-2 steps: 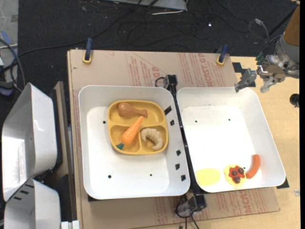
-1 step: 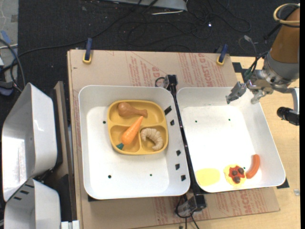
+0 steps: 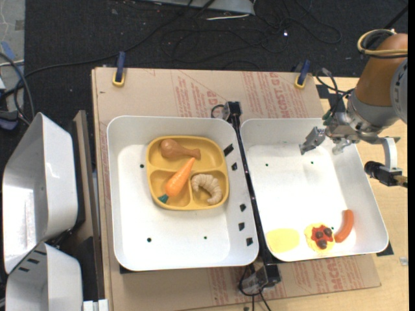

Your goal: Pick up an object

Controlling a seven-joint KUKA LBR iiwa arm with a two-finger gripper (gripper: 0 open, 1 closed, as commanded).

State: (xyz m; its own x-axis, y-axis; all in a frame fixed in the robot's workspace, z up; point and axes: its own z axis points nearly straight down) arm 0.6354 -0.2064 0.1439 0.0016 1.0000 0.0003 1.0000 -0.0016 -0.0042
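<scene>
My gripper [image 3: 327, 140] hangs spread, holding nothing; sausage [image 3: 344, 225] looks light, stiff, slick; I'd pinch it mid-length across its width.

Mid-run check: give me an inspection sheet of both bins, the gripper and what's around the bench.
Surface: two white bins, left bin, right bin, on a cardboard sheet.
Job's things: yellow divided plate in left bin holding drumstick, carrot, shrimp; right bin holds yellow disc, red-topped piece, sausage.
Clutter: nothing seen.
Grippers: gripper open over right bin's far side, holding nothing.
Cables: black cables on the floor.
Surroundings: two yellow clamps.
</scene>
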